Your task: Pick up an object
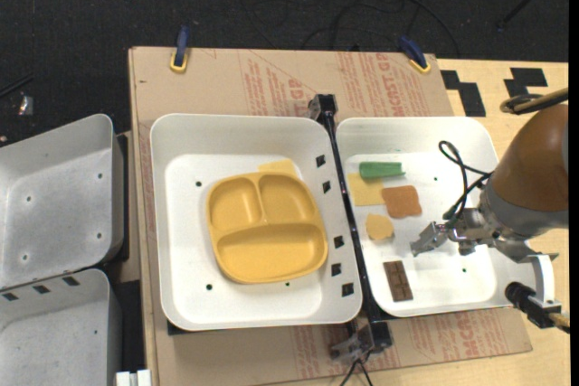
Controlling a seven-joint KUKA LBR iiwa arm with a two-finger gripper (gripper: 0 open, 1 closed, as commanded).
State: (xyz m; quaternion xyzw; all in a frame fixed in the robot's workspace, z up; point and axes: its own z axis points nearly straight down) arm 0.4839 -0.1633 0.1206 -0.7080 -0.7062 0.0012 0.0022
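Observation:
The right bin (472,143) holds several small items. A green block (380,168) lies at the back, with a pale yellow slab (362,193) just in front of it. Beside the slab is a brown square (401,201), and nearer still a small yellow chunk (380,228). A dark brown bar (397,279) lies close to the front wall. My gripper (427,241) hangs low over the bin floor, right of the yellow chunk and above the dark bar. It touches none of them. Nothing shows in its grasp.
In the left bin (172,221) sits a yellow divided plate (268,226), with a pale yellow piece (279,166) poking out behind it. A black cable (457,163) loops over the right bin's back right. Grey metal trays (54,194) stand left of the bench.

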